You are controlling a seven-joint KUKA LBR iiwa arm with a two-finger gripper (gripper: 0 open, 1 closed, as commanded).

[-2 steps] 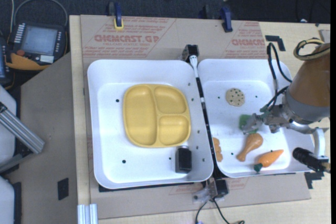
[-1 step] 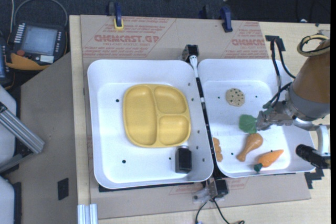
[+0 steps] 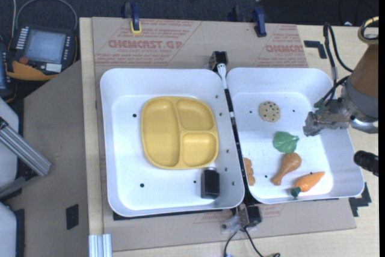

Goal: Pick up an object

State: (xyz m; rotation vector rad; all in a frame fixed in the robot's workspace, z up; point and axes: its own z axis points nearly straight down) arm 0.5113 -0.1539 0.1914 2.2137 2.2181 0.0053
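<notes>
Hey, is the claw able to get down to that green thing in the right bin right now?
Probably yes. The claw hovers just right of the green thing, which lies open from above; the drumstick sits close below it.

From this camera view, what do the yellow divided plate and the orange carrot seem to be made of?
The yellow divided plate looks like moulded plastic with a matte finish: one even colour, soft rounded compartment ridges, little glare. The orange carrot in the right bin seems a plastic or rubber toy: uniform bright orange, smooth surface, green stub at its end. Neither material is certain from here.
</notes>
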